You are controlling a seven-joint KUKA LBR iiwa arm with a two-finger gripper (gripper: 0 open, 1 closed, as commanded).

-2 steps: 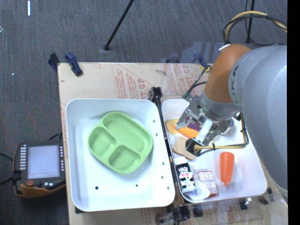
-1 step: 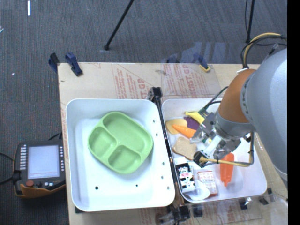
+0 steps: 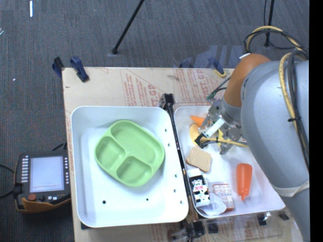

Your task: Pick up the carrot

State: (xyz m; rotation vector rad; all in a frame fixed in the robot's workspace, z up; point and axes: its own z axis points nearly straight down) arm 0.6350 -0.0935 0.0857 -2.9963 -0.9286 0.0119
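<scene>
Hanging low over the right bin (image 3: 265,198), the claw (image 3: 218,127) is seen just beyond the bread slice (image 3: 199,159), toward the far rim, with the grey arm (image 3: 275,120) filling the space to the right of the bread slice. Whether the claw is released or clenched cannot be told, since the wrist covers it, and nothing can be made out in its grasp. The carrot (image 3: 197,120) is taken to be the orange pointed tip showing farther back from the bread slice, close beside the claw and partly hidden by it. A yellow piece (image 3: 194,132) is found between that tip and the bread slice. To the right of the bread slice and a little nearer, an orange bottle-shaped thing (image 3: 244,179) is laid with its narrow end toward the near rim. Nearer than the bread slice, a black-and-white pack (image 3: 200,188) and a pinkish packet (image 3: 222,192) are laid side by side. Left of the bread slice, across the rims, a green divided plate (image 3: 130,153) is seated in the left bin (image 3: 83,205). Both bins are carried by the bench (image 3: 126,84).
</scene>
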